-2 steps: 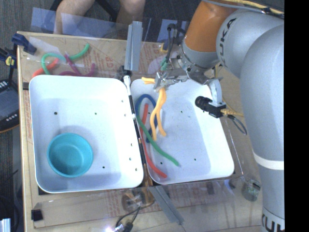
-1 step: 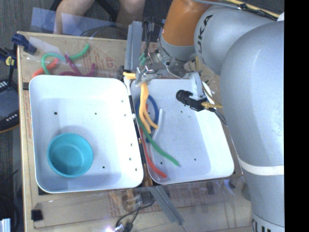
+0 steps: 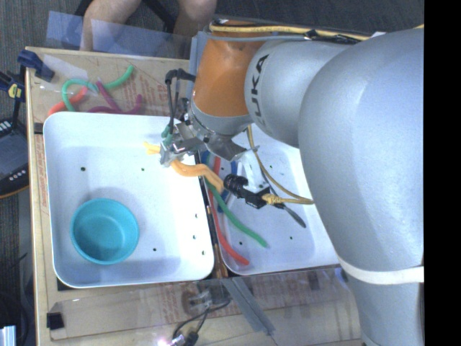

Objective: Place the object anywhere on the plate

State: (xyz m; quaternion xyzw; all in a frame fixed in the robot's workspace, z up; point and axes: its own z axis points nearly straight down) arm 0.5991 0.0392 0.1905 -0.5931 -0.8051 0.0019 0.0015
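arm (image 3: 302, 85) reaches in from right, gripper (image 3: 173, 150) over right edge of left bin (image 3: 94, 143), orange curved piece (image 3: 193, 170) just beside its tip; blue plate (image 3: 105, 230) low in left bin; green (image 3: 241, 225) and red (image 3: 229, 249) strips in right bin (image 3: 302, 254)

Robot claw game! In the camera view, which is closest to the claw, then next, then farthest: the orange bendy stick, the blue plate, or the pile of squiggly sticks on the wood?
Measured from the gripper:
1. Orange bendy stick, just below it at the bins' divide.
2. Pile of squiggly sticks, on the bench beyond the left bin's far rim.
3. Blue plate, in the left bin's near corner.
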